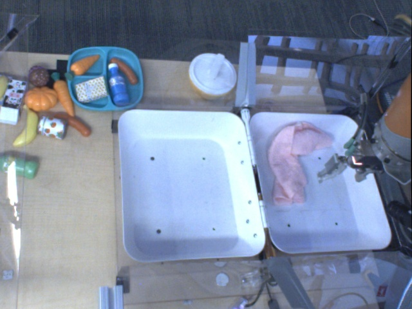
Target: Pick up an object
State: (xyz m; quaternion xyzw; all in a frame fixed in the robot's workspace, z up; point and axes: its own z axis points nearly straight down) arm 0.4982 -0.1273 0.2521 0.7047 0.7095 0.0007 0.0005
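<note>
we see the gripper (332, 168) in the right bin (360, 234), fingers apart, beside the pink cloth (291, 159).

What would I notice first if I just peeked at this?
Probably the floppy pink cloth lying crumpled in the right white bin, with the robot's claw just beside it on the right. After that, the bright blue plate of toy food at the far left corner of the bench, with an orange pumpkin and a yellow banana scattered next to it.
</note>
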